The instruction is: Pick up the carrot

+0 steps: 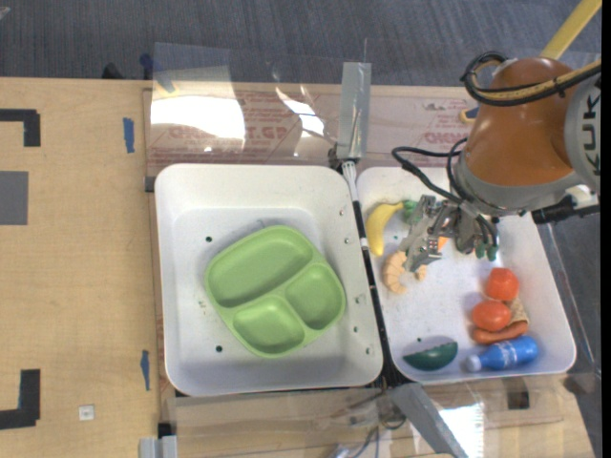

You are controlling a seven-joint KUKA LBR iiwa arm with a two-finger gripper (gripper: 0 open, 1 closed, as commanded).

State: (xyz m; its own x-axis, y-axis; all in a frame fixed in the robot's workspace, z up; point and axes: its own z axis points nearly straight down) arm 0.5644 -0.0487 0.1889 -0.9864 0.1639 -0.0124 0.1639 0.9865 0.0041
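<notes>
An orange, elongated piece that reads as the carrot (503, 331) lies low in the right bin (554, 284), under two round red-orange items (500, 283). My gripper (427, 244) hangs over the upper middle of that bin, below the arm's orange band, well up and to the left of the carrot. It hovers just above a pale shrimp-like toy (394, 273). A small orange patch shows beside the gripper's metal parts; I cannot make out what it is.
A yellow banana (380, 225) lies by the right bin's left wall. A dark green piece (431, 355) and a blue bottle (503, 354) rest along its front edge. The left bin (181, 208) holds a green divided plate (275, 288).
</notes>
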